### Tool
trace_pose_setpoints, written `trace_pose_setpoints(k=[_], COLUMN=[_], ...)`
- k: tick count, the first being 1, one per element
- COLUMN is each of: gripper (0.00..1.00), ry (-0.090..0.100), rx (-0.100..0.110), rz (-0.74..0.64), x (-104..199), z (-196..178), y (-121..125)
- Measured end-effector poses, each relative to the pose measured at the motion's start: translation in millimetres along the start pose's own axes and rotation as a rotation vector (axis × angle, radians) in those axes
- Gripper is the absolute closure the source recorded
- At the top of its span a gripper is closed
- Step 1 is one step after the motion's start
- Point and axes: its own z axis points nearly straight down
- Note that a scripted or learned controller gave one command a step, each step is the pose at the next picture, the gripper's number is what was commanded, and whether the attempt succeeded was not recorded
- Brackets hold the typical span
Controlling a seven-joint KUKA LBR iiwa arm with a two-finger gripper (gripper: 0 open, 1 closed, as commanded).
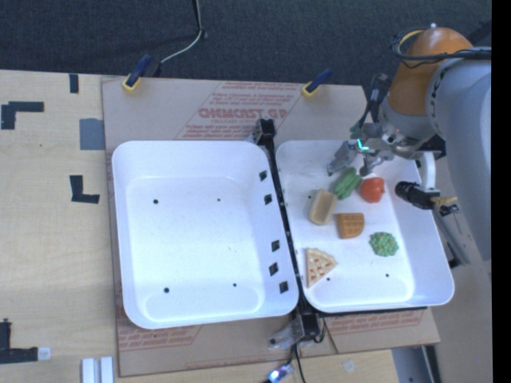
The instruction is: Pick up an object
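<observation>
My gripper (352, 163) hangs over the back of the right bin (415, 294), its fingers spread just above a green vegetable piece (346, 185). Nothing sits between the fingers. A red tomato-like piece (372, 188) lies right beside the green one. In front of them are a tan bread-like piece (322, 207), an orange waffle square (349, 225), a green broccoli head (384, 244) and a pizza slice wedge (318, 265).
The left bin (144, 206) sits next to the right one, split from it by a black divider rail (274, 206). The arm's grey body and orange band (423, 62) fill the upper right. Clamps (136, 74) hold the cardboard base at the back.
</observation>
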Motion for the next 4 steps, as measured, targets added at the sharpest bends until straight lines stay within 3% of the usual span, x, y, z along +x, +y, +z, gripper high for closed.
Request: trace_pose_setpoints(k=[1,2,3,4], gripper=[0.00,1.00,1.00,1.00], ry=[0.002,0.000,-0.001,0.006], rx=[0.002,0.000,0.002,0.001], rz=[0.002,0.001,0.000,0.003], x=[-14.4,-14.0,-13.8,-58.2], z=[35.9,23.5,14.4,43.1], y=[-0.6,0.1,-0.2,0.8])
